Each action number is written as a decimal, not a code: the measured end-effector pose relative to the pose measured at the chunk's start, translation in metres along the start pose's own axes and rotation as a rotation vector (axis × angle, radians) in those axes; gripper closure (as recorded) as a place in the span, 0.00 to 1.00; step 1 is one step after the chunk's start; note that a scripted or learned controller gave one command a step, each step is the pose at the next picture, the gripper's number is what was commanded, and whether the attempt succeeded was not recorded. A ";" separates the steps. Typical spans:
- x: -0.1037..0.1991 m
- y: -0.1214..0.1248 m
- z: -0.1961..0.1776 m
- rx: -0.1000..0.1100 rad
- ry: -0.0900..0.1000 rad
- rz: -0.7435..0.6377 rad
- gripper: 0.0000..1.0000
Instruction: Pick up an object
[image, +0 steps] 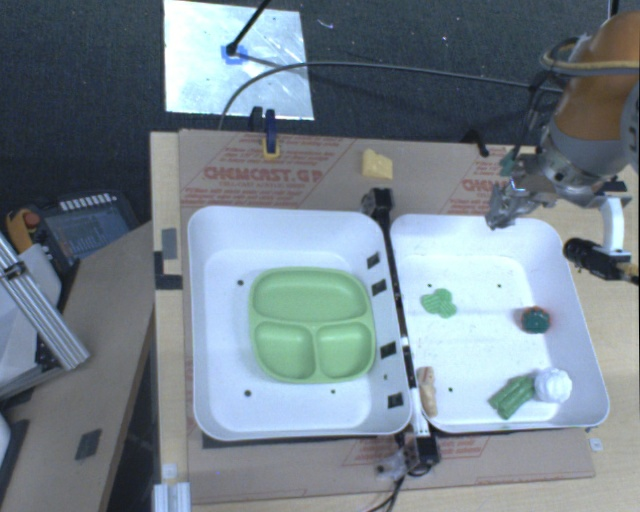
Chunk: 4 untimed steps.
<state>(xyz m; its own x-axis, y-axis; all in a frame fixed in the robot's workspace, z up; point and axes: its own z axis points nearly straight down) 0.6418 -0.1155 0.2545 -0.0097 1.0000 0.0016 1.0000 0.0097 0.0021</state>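
Inside the right bin (575, 300), four loose objects are candidates for the pick. Green bottle (512, 396) with white cap (552, 384) lies on its side near the front right corner, cap end toward the right wall. Small round teal object with a reddish patch (535, 320) sits near the right wall, behind the bottle and apart from it. Flat green leafy-shaped piece (438, 302) lies on the bin floor toward the left half, well apart from the other two. Tan elongated object (427, 390) rests against the left wall of this bin, by the divider between the bins.

Gripper (500, 212) is above the back edge of the right bin, near its rear right portion, well apart from all four objects. Nothing is seen between its fingers; how wide they stand cannot be told from this angle. Grey arm with orange band (600, 60) enters from the upper right.

Left bin (215, 300) holds a pale green divided tray (308, 324) with three compartments, one long at the back, two at the front, lying flat near the bin centre.

Cardboard sheet (300, 170) lies under both bins. A small yellow block (377, 164) sits on the cardboard behind the bins.
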 end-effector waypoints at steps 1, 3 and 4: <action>0.043 0.003 0.007 0.000 -0.001 0.002 1.00; 0.148 0.001 0.015 0.001 0.001 0.000 1.00; 0.196 0.008 0.028 0.001 0.000 0.000 1.00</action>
